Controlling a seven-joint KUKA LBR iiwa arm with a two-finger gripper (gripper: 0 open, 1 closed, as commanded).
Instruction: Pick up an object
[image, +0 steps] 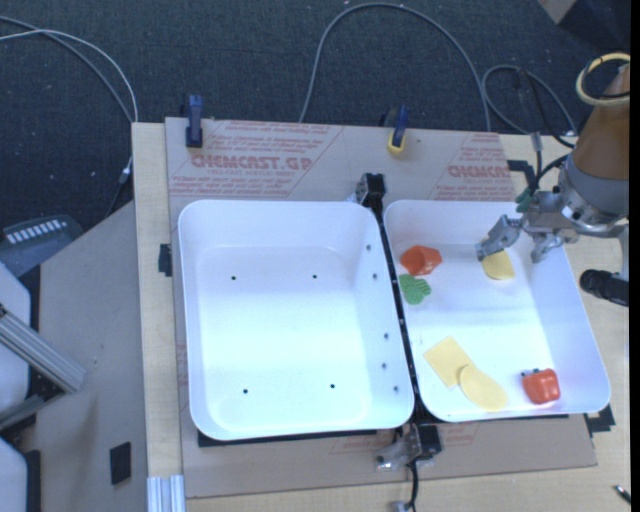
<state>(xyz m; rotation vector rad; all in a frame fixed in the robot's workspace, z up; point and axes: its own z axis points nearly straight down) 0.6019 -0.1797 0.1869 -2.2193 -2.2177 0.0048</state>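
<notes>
from above, the grey two-finger gripper (521, 240) hangs with its jaws spread near the right white bin's (575, 310) back edge, a small pale yellow plastic piece (498, 265) lying just beneath, not grasped.

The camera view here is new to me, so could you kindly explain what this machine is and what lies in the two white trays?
This is a single picture taken from above the bench, looking down at a slant. The grey and orange shape at the right is a robot arm; its tool, two fingers that pinch things, hangs over the far part of the right bin. Its fingers are spread, and a small yellow piece lies just below them, not held. That bin also has an orange-red piece, a green piece, a yellow square slice, a yellow round slice and a red piece, apparently toy food. The left bin sits beside it.
</notes>
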